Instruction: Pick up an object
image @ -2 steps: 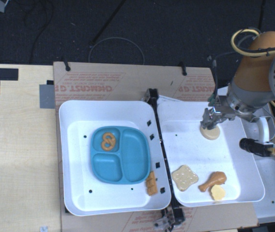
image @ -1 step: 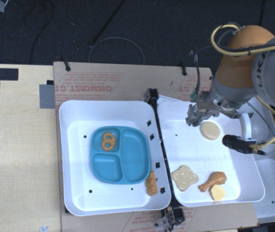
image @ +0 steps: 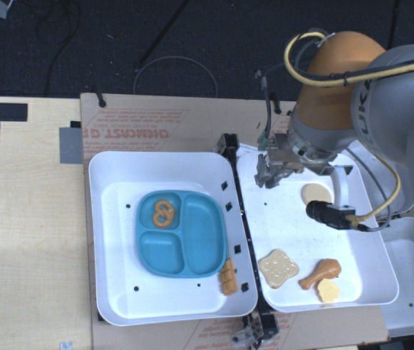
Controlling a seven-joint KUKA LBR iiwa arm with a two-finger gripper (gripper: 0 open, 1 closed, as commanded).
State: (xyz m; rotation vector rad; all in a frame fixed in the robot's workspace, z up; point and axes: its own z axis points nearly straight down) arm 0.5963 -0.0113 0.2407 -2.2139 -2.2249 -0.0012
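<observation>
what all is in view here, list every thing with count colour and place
shallow white plastic bins: 2, white, side by side on the bench
blue divided plastic plate: 1, blue, left bin
small brown pretzel: 1, brown, plate's upper-left compartment
orange-brown food piece: 1, left bin, by the divider
pale toast slice: 1, cream, right bin
brown drumstick: 1, right bin
yellow round slice: 1, beside the drumstick
cream round disc: 1, right bin, upper part
grey arm: 1, orange band, from the right
gripper: 1, over the right bin's upper left

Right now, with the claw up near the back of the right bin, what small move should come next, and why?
Probably shift the claw toward the pale round piece and descend. It hovers over bare floor of the right bin, and that piece lies nearest.
</observation>
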